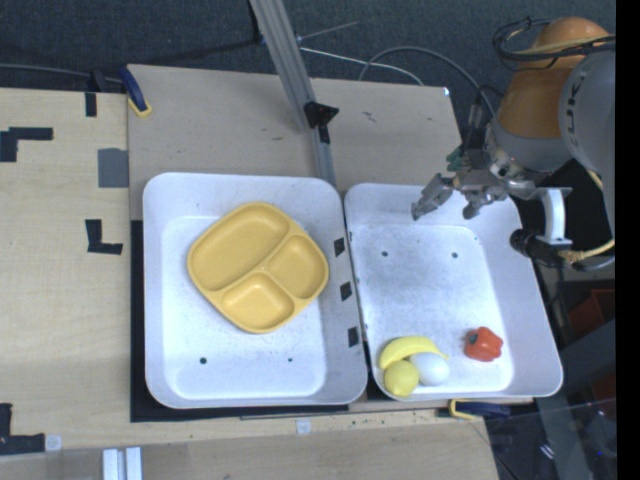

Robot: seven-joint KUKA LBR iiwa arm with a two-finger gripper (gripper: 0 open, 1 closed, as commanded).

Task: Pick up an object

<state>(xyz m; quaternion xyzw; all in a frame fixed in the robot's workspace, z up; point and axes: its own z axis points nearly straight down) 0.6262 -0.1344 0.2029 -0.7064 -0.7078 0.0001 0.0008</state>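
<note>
My gripper (452, 205) hangs over the far edge of the right bin (430, 268), its two fingers spread apart with nothing between them. Well away from it, at the near end of that bin, lie a yellow banana (408, 348), a yellow lemon (401, 377), a white egg (433, 369) and a red pepper (483, 343). The banana, lemon and egg touch one another; the pepper sits apart to their right.
A yellow three-compartment plate (258, 266) rests in the left bin (180, 368). A grey metal pole (290, 58) slants in from the top toward the gap between the bins. Cables (400, 63) trail across the bench behind the right bin.
</note>
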